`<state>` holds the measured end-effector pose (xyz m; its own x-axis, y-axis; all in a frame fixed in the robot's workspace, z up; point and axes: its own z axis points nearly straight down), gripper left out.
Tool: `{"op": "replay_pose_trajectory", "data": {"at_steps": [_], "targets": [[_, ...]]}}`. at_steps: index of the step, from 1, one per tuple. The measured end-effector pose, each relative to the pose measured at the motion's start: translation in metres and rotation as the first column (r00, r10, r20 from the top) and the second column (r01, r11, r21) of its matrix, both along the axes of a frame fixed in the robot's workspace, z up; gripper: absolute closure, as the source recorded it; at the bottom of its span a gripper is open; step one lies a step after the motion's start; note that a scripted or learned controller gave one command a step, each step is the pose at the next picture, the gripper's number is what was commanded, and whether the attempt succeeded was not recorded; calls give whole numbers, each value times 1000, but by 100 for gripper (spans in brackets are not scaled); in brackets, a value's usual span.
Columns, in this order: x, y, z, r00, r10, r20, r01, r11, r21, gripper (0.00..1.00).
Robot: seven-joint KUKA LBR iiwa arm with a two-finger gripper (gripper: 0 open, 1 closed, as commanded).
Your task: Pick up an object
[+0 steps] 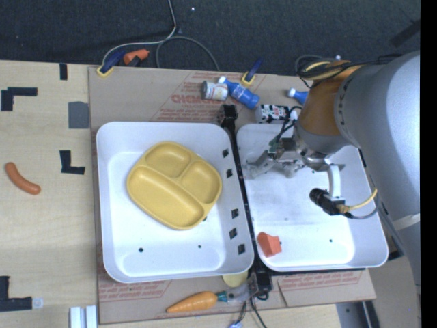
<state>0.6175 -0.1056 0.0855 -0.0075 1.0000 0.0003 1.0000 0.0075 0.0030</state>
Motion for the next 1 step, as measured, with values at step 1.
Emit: {"op": "replay_pose_trajectory", "data": {"at_steps": [1], "targets": [[2, 11, 1, 1000, -6, 1, 6, 1000, -4, 0]]}}
